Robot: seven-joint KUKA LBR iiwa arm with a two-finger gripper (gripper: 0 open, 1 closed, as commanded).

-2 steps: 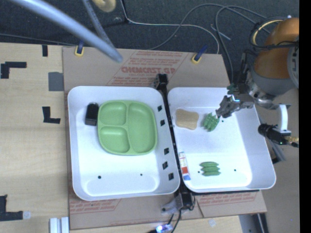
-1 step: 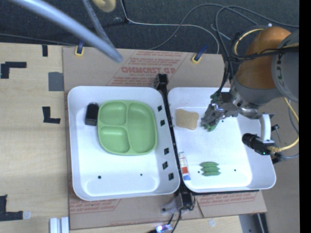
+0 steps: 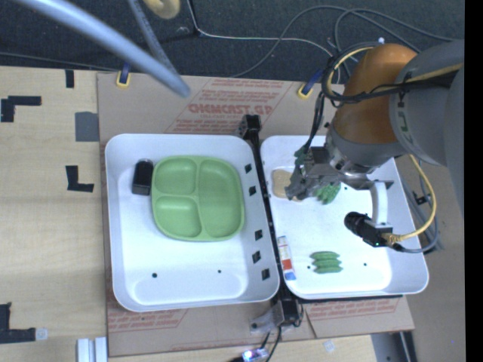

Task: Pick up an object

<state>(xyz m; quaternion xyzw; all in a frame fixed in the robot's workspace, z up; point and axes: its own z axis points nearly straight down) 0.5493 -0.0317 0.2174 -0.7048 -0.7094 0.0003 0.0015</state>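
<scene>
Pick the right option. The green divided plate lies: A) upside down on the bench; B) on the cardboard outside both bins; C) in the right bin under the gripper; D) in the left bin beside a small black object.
D: the green divided plate lies face up in the left bin, with the small black object at its left edge.

Pale green divided plate beside a black block in a white bin; darker green pea pod
</scene>
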